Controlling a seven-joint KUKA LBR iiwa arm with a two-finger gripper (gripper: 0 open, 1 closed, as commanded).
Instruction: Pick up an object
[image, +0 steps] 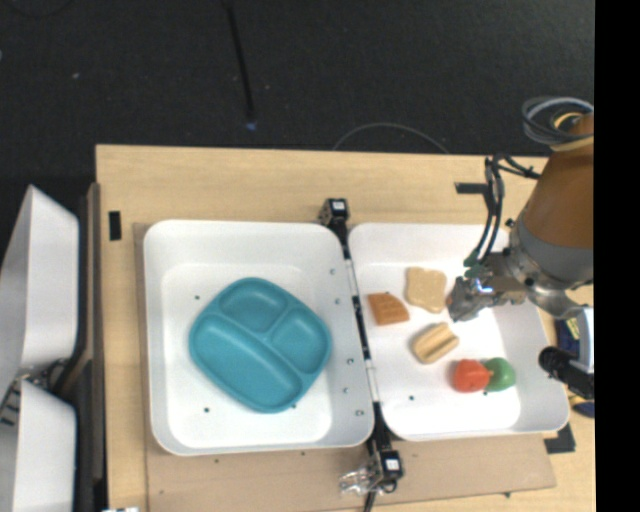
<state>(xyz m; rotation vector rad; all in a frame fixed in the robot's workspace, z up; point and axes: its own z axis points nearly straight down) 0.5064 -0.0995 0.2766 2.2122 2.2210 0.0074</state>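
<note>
I see the tool (466, 300) low in the right white bin (400, 405), near pale bread-like chunk (426, 288); grip state can't tell.

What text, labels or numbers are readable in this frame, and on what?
None readable.
Blue tray, food items and both bins: no print visible.
Small black fittings at the bins' seam: too small and blurred to tell whether they carry marks.
</note>
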